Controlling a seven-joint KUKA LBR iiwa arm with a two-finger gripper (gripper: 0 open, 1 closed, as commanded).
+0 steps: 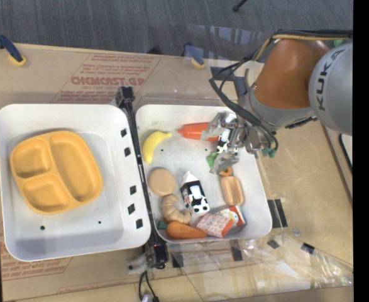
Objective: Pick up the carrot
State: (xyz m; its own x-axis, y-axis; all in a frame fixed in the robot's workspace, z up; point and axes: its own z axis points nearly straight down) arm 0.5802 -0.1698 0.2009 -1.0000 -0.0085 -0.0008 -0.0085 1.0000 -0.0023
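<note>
So we've got the claw (229,138) down in the right bin (259,194), upper right part, but we honestly can't tell how it's set, too cluttered there. There's a carrot (195,130) lying right beside it near the bin's top edge, next to the banana (154,143). Another carrot (184,231) sits along the bottom edge by a snack packet (220,221) and the little milk carton (195,195). Left bin (8,231) has the yellow divided plate (55,170).
</note>
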